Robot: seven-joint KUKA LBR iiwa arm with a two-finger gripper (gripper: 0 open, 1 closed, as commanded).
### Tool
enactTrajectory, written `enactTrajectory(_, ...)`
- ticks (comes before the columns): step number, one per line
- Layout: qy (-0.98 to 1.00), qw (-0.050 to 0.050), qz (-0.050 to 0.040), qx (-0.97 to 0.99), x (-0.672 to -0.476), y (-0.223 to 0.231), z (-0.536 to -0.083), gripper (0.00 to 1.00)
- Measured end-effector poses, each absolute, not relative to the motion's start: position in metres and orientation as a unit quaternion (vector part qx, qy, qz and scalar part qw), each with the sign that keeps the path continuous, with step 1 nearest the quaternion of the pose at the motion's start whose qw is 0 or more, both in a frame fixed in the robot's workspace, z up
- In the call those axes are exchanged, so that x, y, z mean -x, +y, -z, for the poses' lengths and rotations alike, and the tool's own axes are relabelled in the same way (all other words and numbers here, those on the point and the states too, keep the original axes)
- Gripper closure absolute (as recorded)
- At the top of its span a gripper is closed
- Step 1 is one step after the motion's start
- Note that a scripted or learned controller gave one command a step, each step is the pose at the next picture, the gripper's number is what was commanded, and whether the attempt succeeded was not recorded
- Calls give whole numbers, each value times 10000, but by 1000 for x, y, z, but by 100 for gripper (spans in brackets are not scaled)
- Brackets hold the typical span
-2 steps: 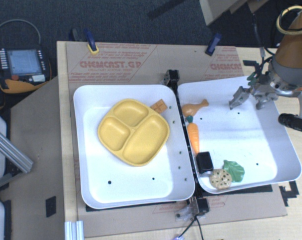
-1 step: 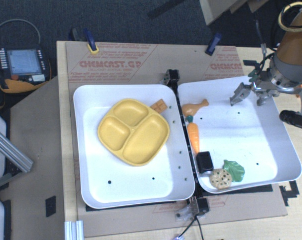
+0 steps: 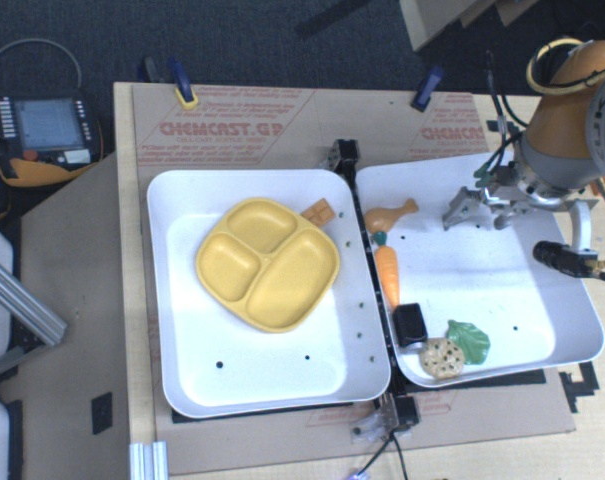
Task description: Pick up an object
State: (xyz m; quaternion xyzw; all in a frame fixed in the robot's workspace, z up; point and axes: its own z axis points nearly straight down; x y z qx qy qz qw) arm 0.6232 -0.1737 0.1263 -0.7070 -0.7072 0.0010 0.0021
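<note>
The gripper (image 3: 472, 208) hangs over the right bin (image 3: 542, 308), fingers spread wide and holding nothing — the drumstick (image 3: 390, 214) lies just to its left, the carrot (image 3: 386, 274) further down-left. Best bet: shift left, straddle the drumstick's narrow neck, descend fully before closing

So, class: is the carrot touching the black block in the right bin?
Cannot tell. In the camera view the carrot's lower tip ends right at the black block's top corner, and no gap or contact shows plainly.
</note>
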Motion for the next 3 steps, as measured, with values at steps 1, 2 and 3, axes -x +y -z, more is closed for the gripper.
enactTrajectory(1,-7073,-39,3,7069,-626,-176,-90,0)
enactTrajectory(2,-7076,-85,53,7065,-630,-175,-106,100)
enactTrajectory(3,-7074,-26,8,7068,-638,-181,-155,100)
